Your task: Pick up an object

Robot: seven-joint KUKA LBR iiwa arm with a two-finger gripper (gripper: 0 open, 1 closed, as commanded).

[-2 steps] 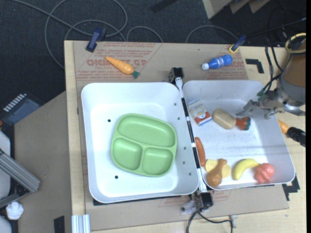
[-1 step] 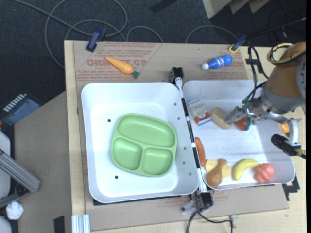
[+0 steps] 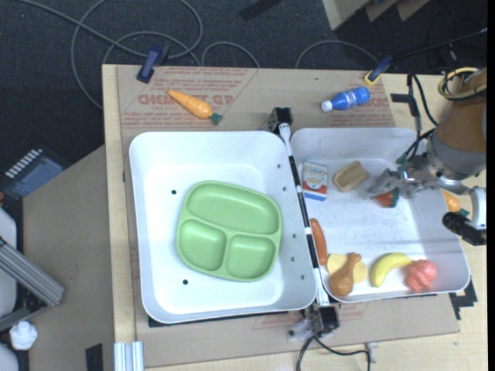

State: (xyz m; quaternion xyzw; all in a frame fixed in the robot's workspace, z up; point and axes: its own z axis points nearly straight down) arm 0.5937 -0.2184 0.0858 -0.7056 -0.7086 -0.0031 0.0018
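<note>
Fingers [image 3: 382,184] of the gripper [image 3: 384,188] point left into the right bin [image 3: 433,141], spread narrow, w/ a small red-orange item [image 3: 387,199] right at the tips; can't tell if it's actually pinched between them or just lying under them. Arm [image 3: 462,134] comes in from the right edge, grey wrist, orange band above it.

Right bin contents: bread-like tan piece [image 3: 350,176] just left of the gripper, small carton w/ red and blue print [image 3: 313,177] near the bin's left wall, hot dog [image 3: 317,240] lying along that wall lower down. Along the front edge, 3 items in a row: chicken drumstick [image 3: 345,273], banana [image 3: 388,267], pink lumpy piece [image 3: 421,275]. Drumstick and banana sit close, banana and pink piece nearly touching.

Left bin [image 3: 155,161] holds a green 3-compartment plate [image 3: 229,229], roughly centred.

On the bench behind the bins, outside them: toy carrot [image 3: 192,104] behind the left bin, blue and white bottle [image 3: 346,100] behind the right one. 2 clamps [image 3: 151,62] at the bench's back edge.
</note>
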